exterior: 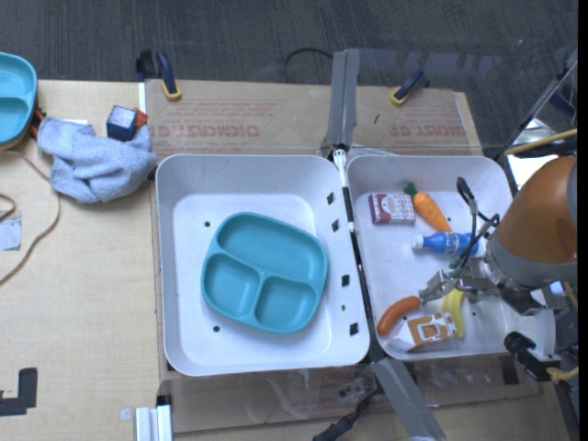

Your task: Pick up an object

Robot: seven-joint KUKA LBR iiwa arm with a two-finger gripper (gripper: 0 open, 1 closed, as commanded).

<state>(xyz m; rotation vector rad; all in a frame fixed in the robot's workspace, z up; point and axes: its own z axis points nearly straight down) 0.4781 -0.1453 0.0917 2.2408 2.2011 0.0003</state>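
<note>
Even, fairly bright overhead light; soft picture with mild glare on my feed.

I see the two shallow white plastic bins (184, 274) lit flatly, their floors close to washed out, with a faint shadow beneath the teal three-compartment plastic tray (265, 272). The dark grey carpet (276, 16) at the top looks dim and grainy. A harsh bright patch burns at the right edge near the orange band of the grey arm (549, 211). Small items in the right bin look slightly blurred, edges soft throughout.
</note>
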